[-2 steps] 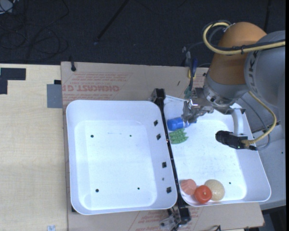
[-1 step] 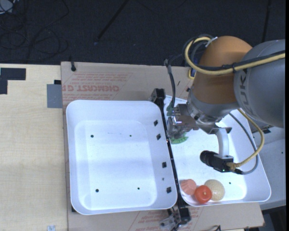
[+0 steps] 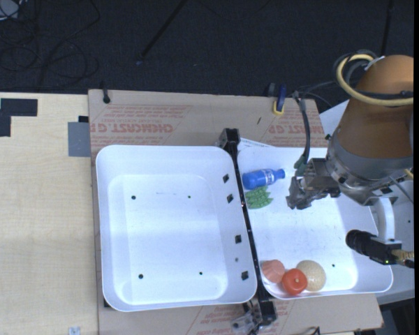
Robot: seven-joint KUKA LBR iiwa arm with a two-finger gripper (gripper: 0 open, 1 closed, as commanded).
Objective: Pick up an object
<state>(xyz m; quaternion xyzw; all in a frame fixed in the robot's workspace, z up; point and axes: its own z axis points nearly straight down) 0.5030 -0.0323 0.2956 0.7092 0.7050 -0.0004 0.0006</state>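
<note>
Two white bins sit side by side. In the right bin [image 3: 335, 243], the gripper [image 3: 298, 195] hovers just right of a blue bottle [image 3: 262, 179]; its finger spread is unclear. Reaching stage, I judge; next it must lower over the bottle.

**Two bins side by side, everything in the right one**

On the tabletop [image 3: 35, 208] the left bin [image 3: 112, 187] and right bin [image 3: 366, 278] sit edge to edge. In the right bin, a bottle [image 3: 262, 179] lies on its side at about ten o'clock, close to the shared edge, with a leafy piece [image 3: 258, 199] just below it. Three round things cluster at seven o'clock: a ball [image 3: 294, 281] between a flat piece [image 3: 272, 269] and a pale ball [image 3: 311, 273]. The gripper [image 3: 298, 197] hangs right of the bottle, apart from it.
</note>
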